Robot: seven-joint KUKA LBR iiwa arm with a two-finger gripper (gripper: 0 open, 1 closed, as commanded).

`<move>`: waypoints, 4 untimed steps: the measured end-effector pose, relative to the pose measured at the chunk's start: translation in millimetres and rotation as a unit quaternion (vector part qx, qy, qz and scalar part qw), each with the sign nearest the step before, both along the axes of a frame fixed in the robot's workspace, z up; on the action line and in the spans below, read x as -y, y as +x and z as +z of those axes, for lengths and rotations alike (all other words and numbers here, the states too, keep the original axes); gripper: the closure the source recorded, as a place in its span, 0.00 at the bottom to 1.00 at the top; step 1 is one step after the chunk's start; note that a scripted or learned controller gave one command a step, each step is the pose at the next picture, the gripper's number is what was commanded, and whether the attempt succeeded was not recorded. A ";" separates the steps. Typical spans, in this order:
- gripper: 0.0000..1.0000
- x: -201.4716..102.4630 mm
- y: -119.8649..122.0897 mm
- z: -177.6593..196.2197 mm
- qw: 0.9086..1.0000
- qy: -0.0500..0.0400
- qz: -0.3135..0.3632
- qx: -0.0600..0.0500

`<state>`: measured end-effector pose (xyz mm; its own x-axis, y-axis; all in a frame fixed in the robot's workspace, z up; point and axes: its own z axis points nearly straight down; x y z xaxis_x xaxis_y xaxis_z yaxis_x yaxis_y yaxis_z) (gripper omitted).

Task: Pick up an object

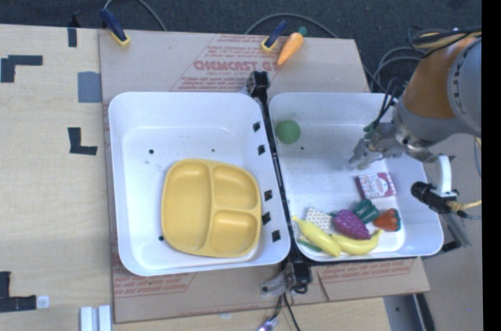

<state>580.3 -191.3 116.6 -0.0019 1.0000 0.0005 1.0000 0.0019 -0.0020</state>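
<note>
While cardboard (227,67) reads "CHEMCAST", I cannot tell the claw's (365,156) state

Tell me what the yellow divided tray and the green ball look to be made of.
The yellow divided tray looks like moulded plastic with a matte to satin finish: one even colour, rounded compartment ridges, only soft highlights. The green ball looks dull and unshiny, perhaps foam, rubber or matte plastic; it is too small here to tell which. Both lie apart from the gripper.
</note>
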 end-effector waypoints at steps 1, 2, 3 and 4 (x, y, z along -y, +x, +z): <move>0.00 0.0 -0.1 -0.1 1.000 0.000 0.000 0.000; 0.00 8.4 26.5 -29.7 1.000 -0.001 0.000 0.002; 0.00 31.7 41.9 -29.4 1.000 -0.001 0.001 0.004; 0.00 29.2 21.3 63.4 1.000 -0.001 0.000 0.002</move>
